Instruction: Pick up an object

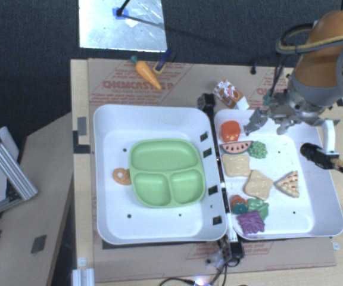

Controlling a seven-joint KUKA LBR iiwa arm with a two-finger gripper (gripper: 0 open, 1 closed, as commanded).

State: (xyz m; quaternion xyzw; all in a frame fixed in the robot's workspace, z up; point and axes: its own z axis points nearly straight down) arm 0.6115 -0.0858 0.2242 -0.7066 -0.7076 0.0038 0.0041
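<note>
Two white bins sit side by side; we see the claw (pixel 271 119) hovering over the far end of the right bin (pixel 320 186), its fingers apart with nothing between them. Just left of the claw and slightly nearer us lie a red tomato piece (pixel 230 130) and a watermelon slice (pixel 236 146); green broccoli (pixel 257 150) lies just below it. Farther toward us rest two bread slices (pixel 237 165) and a pizza wedge (pixel 289 184). Well to its left, the left bin (pixel 109 133) holds a green divided tray (pixel 165 171).
</note>
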